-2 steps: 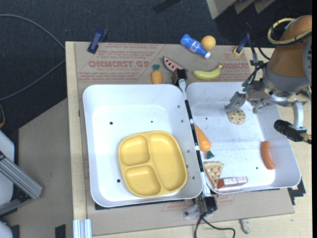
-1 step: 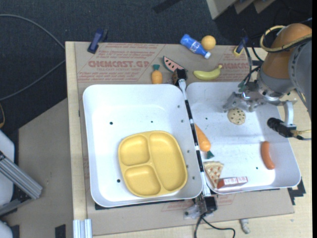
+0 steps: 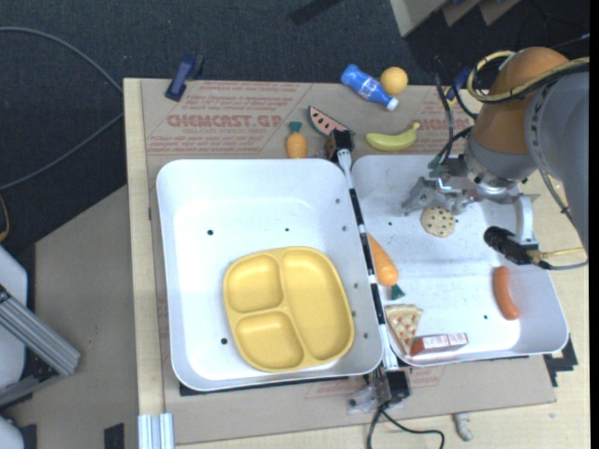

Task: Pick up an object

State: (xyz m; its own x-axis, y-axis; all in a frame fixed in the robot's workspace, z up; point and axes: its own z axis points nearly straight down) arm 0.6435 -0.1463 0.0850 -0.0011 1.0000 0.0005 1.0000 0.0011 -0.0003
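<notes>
The hand [image 3: 440, 197] hangs low in the right bin [image 3: 533, 340], fingers spread, just above and touching the edge of the cookie [image 3: 437, 221]. Nothing sits between them. The cookie looks flat, light, stiff and probably smooth plastic; it likely needs pinching across its rim, since its low profile gives little to grip.

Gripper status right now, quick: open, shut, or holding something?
Gripper: open, fingers spread just above the cookie in the right bin; nothing sits between them.
</notes>
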